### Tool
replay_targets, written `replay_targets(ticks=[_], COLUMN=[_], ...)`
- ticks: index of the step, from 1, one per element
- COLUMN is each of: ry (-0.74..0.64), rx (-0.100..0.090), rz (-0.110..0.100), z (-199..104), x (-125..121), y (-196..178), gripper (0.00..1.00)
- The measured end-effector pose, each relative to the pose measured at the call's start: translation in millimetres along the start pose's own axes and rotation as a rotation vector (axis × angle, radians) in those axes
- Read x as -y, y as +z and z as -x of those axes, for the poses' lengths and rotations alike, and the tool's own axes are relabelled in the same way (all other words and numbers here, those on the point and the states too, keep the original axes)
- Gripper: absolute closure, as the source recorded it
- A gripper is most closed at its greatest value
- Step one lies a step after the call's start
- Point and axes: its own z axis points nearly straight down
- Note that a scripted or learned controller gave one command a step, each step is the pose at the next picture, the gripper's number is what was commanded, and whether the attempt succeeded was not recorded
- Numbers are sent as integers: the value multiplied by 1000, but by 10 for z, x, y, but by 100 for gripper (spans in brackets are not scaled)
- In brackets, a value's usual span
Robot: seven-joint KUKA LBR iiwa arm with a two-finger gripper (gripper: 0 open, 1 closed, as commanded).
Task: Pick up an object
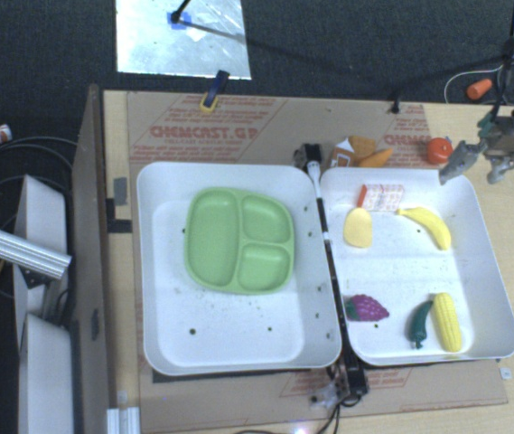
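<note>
the pincer hangs with fingers apart over the far right corner of the right bin, holding nothing; the banana lies just below it.

A single fixed camera looks down at a slant from above the bench, taking in both white bins.
</note>
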Motion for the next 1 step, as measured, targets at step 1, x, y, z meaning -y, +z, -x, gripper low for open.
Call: replay_targets(ticks=[1], ry=[2], rx=[1], rz=[-1], z=[164], x=[-170], y=[672], gripper=[0])
